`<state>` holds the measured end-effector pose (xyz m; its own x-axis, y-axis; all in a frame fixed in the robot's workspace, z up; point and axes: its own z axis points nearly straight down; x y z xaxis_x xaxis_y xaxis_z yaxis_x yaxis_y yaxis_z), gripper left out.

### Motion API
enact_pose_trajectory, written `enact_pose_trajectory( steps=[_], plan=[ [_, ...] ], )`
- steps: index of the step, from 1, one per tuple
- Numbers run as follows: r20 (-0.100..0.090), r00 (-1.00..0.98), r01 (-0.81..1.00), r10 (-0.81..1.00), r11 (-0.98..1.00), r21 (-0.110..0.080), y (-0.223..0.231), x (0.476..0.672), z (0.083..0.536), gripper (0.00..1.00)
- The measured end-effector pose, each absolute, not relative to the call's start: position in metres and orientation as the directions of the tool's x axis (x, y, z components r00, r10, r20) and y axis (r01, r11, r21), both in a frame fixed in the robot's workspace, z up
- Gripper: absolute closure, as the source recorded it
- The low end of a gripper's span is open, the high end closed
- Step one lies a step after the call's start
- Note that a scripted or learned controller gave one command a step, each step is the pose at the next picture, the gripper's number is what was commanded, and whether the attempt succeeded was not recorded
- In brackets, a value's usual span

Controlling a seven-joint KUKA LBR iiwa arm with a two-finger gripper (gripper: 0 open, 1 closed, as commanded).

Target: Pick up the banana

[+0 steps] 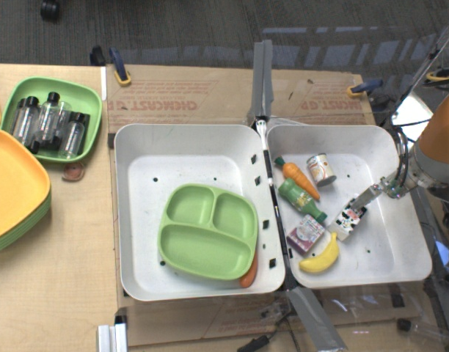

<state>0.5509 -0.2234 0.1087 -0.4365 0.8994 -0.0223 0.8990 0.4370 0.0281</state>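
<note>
Banana in the right bin: light, smooth, curved, probably rigid; best pinched across its middle; gripper just beside it, finger state indiscernible.

Light is bright and even from overhead, no hard shadows. Both white bins read near blown-out on their floors, with only soft grey shading under the rims. Small glare patch at right edge of frame beside my arm. The green plate casts a faint shadow on its lower side. Focus sharp at centre; carpet along the top is darker and slightly soft. Mild noise, low resolution.
</note>
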Motion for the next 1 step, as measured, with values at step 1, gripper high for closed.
enact_pose_trajectory(
  steps=[1],
  plan=[
    [-0.001,-0.392,0.920,0.920,0.392,0.001,-0.2228,0.5159,0.1446,0.00]
  ],
)
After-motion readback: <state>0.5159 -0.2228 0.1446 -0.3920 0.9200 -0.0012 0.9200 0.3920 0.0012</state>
